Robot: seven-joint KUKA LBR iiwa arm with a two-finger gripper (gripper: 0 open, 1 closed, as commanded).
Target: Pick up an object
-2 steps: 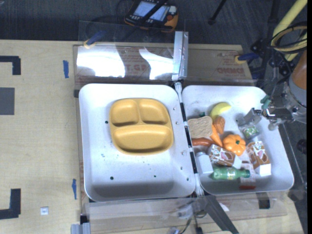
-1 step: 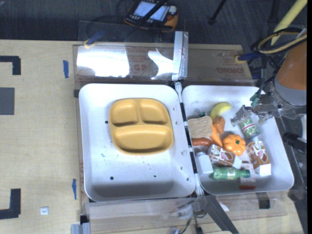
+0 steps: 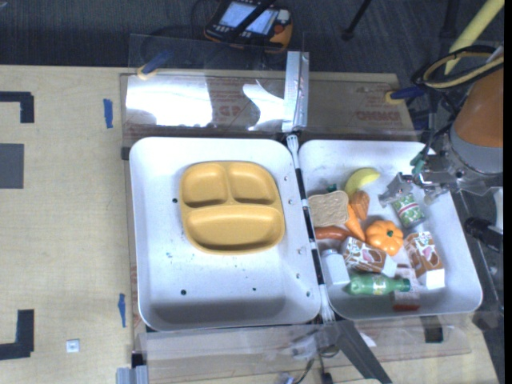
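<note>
the gripper (image 3: 406, 184) hovers over the right bin (image 3: 468, 294), just above a small green-labelled can (image 3: 411, 212); whether it is apart or together cannot be told; a clean pick calls for a straight descent centred on the can, clear of the orange pumpkin (image 3: 384, 236).

A grey KUKA iiwa arm (image 3: 480, 146) shows a broad, rounded orange band (image 3: 484, 110) above a pale grey wrist; below the wrist, a metallic gripper (image 3: 410, 184) of silvery, angular parts carries small green markings near its mount; yellow and black cables (image 3: 460, 62) loop beside the arm's upper section; the arm's casing looks smooth and matte.
</note>
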